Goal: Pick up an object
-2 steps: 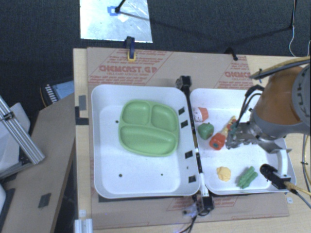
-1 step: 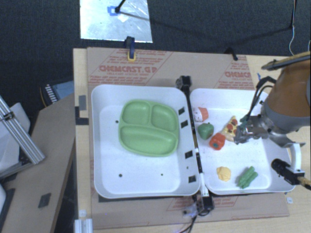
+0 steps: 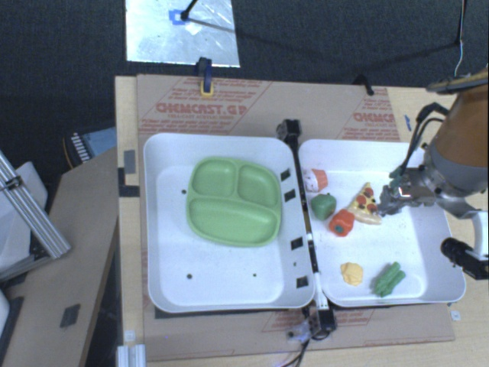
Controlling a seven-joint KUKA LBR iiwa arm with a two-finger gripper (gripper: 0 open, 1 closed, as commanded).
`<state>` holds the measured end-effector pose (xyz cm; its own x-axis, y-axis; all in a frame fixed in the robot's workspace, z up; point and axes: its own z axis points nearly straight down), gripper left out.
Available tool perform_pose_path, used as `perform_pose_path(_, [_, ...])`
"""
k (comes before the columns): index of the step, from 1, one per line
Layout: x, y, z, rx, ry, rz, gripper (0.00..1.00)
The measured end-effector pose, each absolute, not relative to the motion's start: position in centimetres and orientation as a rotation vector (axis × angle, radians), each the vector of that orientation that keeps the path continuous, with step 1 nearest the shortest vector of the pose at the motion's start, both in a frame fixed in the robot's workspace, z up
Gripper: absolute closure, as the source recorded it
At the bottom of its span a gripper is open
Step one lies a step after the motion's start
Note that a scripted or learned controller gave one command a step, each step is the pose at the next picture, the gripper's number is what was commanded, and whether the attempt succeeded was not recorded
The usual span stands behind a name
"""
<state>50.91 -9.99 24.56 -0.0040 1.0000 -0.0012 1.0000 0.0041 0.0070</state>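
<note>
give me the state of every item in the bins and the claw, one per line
green divided plate: flat in the left bin, compartments bare
pizza slice: lying in the right bin, beside the claw
claw: low over the right bin, at the pizza slice's edge
red tomato: lying loose
green pepper: lying loose
white and orange piece: near the divider
yellow piece: lying loose
green beans: lying loose
</note>
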Motion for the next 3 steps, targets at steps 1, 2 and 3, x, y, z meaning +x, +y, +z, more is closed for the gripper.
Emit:
perform_pose_path(1, [52.7, -5.0, 23.4, 2.211, 2.231, 0.004, 1.00])
perform_pose_path(2, [53.4, 0.4, 22.2, 2.211, 2.234, 0.003, 1.00])
perform_pose_path(3, [54.6, 5.6, 21.3, 2.211, 2.233, 0.004, 1.00])
